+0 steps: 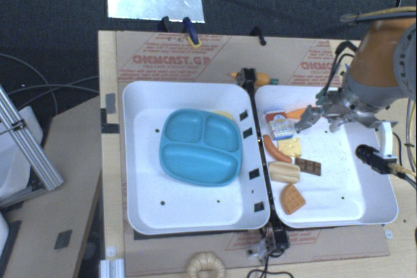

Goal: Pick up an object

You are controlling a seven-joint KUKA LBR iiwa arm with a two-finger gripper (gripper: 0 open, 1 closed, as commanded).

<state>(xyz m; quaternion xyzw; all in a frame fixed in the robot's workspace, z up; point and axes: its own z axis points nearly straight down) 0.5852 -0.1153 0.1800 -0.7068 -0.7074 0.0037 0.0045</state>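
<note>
Several toy foods lie in the right bin [374,202]: carton [280,125], sausage [276,150], bun [284,172], chocolate bar [309,166], waffle [292,198]. Likely light, stiff, slick plastic; I would take the carton across its narrow sides. My gripper [306,120] hangs just beside it, arm slanting in; finger spread: cannot tell.

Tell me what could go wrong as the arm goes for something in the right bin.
The toy foods lie packed together: the carton, sausage, cheese, bun and chocolate touch or overlap, so the gripper may nudge or catch a neighbour. They also sit near the bin's left wall, which could block a finger.
</note>
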